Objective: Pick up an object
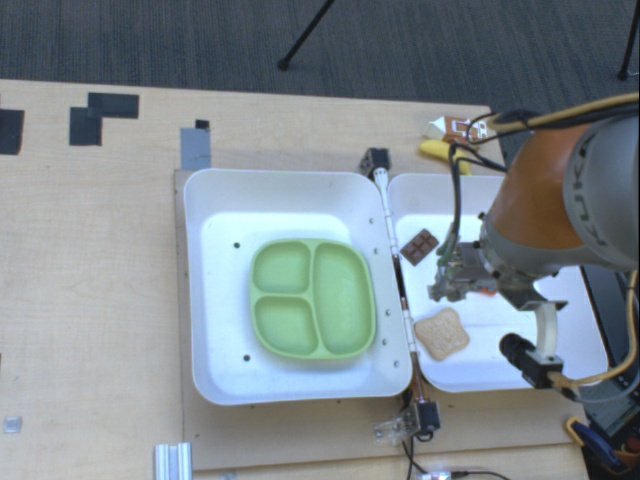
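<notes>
The right white bin (470, 370) holds a tan slice of toast (441, 334) near its front left and a small brown chocolate-like block (417, 246) near its left wall. My gripper (450, 280) hangs low over the bin between the two, a little above and right of the toast. The grey wrist and orange band (535, 203) rise behind it to the right. A bit of red shows beside the wrist.
The left white bin (215, 298) carries a green three-compartment plate (312, 299). A yellow item (437, 150) and a small packet lie on the bench behind the right bin. Cables run along the arm.
</notes>
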Robot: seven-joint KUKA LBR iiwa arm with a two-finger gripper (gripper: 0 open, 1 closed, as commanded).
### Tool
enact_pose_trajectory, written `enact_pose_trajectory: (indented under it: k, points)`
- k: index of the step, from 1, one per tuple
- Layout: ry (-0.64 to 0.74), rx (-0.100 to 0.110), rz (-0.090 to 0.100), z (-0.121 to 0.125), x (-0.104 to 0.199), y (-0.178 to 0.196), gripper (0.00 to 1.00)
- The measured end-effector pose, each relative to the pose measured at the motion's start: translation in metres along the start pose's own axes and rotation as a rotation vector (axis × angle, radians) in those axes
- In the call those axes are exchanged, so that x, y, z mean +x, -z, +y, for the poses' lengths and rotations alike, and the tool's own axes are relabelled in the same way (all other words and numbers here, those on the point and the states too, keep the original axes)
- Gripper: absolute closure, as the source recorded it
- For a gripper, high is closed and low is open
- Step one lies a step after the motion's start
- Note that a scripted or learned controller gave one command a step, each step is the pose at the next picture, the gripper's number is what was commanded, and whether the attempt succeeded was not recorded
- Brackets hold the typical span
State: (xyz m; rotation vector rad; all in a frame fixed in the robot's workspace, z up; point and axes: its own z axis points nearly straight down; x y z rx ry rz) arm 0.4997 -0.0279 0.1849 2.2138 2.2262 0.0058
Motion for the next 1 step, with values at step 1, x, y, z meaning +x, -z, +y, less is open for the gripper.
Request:
enact_pose_trajectory:
  k: [1]
  points:
    - [0.000, 0.001, -0.001, -0.0002, -0.0005, -0.0002, 0.00]
